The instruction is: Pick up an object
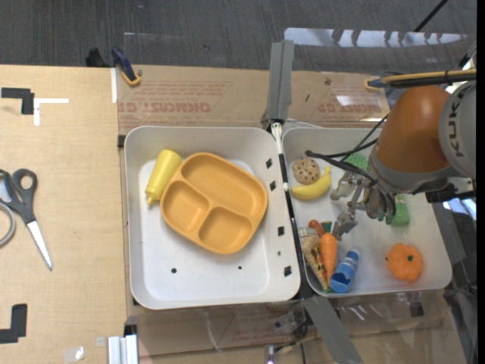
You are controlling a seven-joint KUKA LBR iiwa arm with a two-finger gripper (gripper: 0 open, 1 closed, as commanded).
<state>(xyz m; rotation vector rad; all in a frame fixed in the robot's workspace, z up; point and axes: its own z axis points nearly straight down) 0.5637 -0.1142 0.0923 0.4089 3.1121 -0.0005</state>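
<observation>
My gripper (358, 212) hangs over the middle of the right bin (436, 237), under the grey arm with the orange band (413, 131). It stands open, with nothing between its fingers. Just left of it and below lies an orange carrot (327, 253), beside a blue bottle (345, 270). A yellow banana (313, 187) and a round brown cookie (306, 171) sit at the bin's upper left. An orange pumpkin (404, 263) rests at the lower right. A green object (399, 212) lies partly hidden behind the gripper.
The left bin (144, 279) holds a yellow divided plate (212, 201) and a yellow bottle (161, 175) against its left side. Scissors (29, 212) lie on the wooden bench at the far left. A grey divider (279, 82) rises between the bins at the back.
</observation>
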